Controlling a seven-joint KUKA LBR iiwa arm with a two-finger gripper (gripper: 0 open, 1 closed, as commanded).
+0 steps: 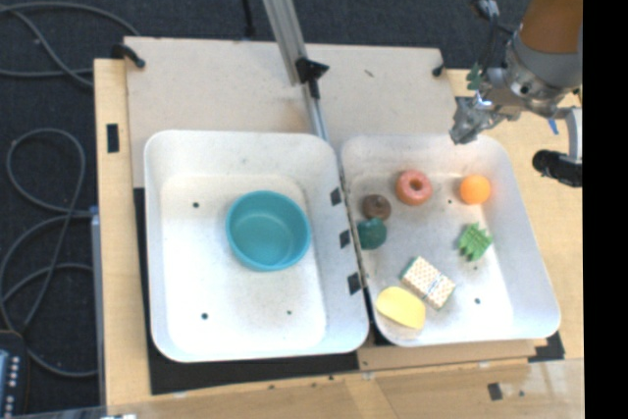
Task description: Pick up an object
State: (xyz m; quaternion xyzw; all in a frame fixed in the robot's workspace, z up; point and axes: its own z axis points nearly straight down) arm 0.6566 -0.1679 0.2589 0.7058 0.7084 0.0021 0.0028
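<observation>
The right bin [520, 260] holds several small objects: a pink ring [414, 186], an orange ball [475, 189], a brown round piece [376, 205], a teal piece [372, 233], a green toy [474, 241], a patterned box [428, 281] and a yellow piece [400, 307]. My gripper [467, 126] hangs above the far edge of the right bin, up and right of the pink ring. Nothing shows between its fingers.
A teal bowl [268, 229] sits in the left bin [177, 309]. A slanted metal post [280, 5] rises behind the bins, its base near the gap between them. Cables lie on the dark floor at left.
</observation>
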